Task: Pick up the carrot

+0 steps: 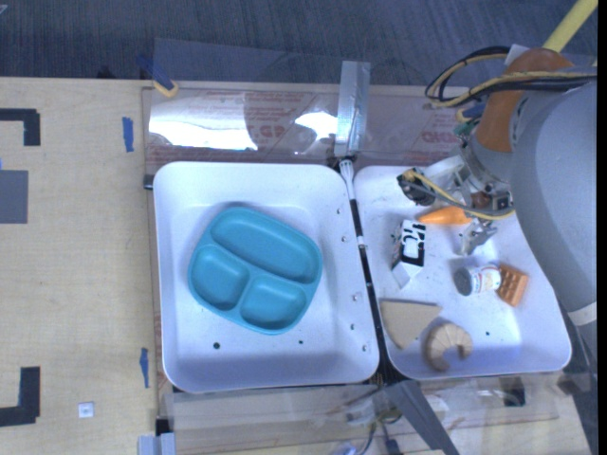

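The carrot [443, 217], a small orange piece, lies in the upper middle of the right bin [531, 344]. My gripper [453, 209] hangs directly over it at the end of the grey arm, which comes in from the right with its orange band [495, 121] above the wrist. Cables and the gripper's body cover part of the carrot's right end. The carrot looks level with the bin floor; I cannot see whether it is lifted.
A black-and-white item [410, 245] lies just left of the carrot. Below it are a small grey-and-white can [476, 280], an orange waffle-like block [513, 284], a beige wedge [408, 318] and a tan bread piece [446, 341]. The left bin [180, 349] holds a blue divided plate [254, 268].
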